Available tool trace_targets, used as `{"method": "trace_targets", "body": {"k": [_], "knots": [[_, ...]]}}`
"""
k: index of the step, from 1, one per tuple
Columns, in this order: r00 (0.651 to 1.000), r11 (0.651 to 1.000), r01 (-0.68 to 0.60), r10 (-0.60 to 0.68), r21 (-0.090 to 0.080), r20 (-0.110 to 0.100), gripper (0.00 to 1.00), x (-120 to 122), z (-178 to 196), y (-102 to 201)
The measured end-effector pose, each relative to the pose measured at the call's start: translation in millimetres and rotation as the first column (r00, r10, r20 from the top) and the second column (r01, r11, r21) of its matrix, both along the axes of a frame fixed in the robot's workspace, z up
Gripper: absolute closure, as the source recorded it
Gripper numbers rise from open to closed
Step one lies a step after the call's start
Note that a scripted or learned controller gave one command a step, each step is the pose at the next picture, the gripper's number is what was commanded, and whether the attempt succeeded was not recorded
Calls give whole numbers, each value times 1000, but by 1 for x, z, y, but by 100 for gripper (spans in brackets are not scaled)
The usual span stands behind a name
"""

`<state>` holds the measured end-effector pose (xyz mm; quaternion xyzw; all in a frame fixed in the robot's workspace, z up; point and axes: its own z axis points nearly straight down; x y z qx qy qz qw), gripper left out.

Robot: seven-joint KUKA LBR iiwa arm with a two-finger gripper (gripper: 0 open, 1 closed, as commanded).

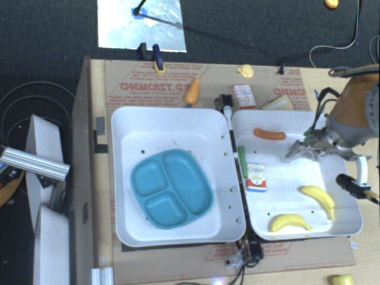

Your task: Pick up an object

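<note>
The counter holds two white bins. The left bin has a blue tray in its middle. The right bin holds a sausage near its far edge, a small box by its left wall, and two bananas (both yellow): one near the right wall, one at the near edge. The gripper hangs over the bin's far right part with its fingers spread, pinching nothing.

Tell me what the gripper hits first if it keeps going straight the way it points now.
The gripper points left across the right bin. Going straight on, it would probably cross bare floor and first meet the small carton or the bins' divider; depth is unclear.
</note>
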<state>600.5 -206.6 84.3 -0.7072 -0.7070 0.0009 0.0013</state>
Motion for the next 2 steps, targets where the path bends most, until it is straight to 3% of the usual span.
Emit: {"method": "trace_targets", "body": {"k": [1, 2], "knots": [[1000, 1000, -12, 12, -2, -17, 0, 66, 0, 9], [1000, 1000, 0, 0, 0, 0, 0, 11, 0, 6]]}}
